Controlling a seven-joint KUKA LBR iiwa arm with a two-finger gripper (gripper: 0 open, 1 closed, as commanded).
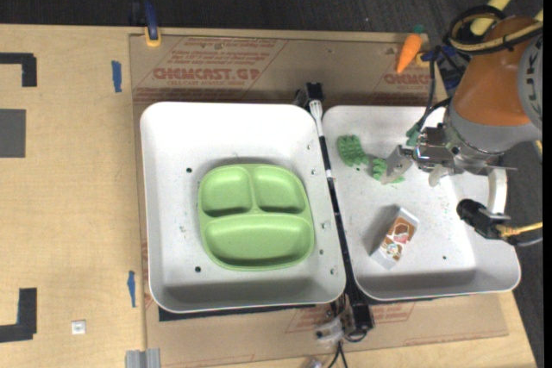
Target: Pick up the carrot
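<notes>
Cardboard-covered bench, two white bins. Carrot point(410, 53) lies outside them, upper right of frame, on the cardboard behind the right bin point(448, 267). Likely a light, stiff, smooth toy; grip across its thicker orange middle. Gripper point(398, 166) hovers over a green piece point(381, 169), fingers narrowly parted, empty.

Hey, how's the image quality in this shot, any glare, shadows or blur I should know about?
Camera view: even overhead light, with the white right bin bright but not washed out; the green divided tray casts only a soft shadow; the floor strip at the top is dark; the claw looks slightly soft; the carrot behind the bins is small but readable.
</notes>
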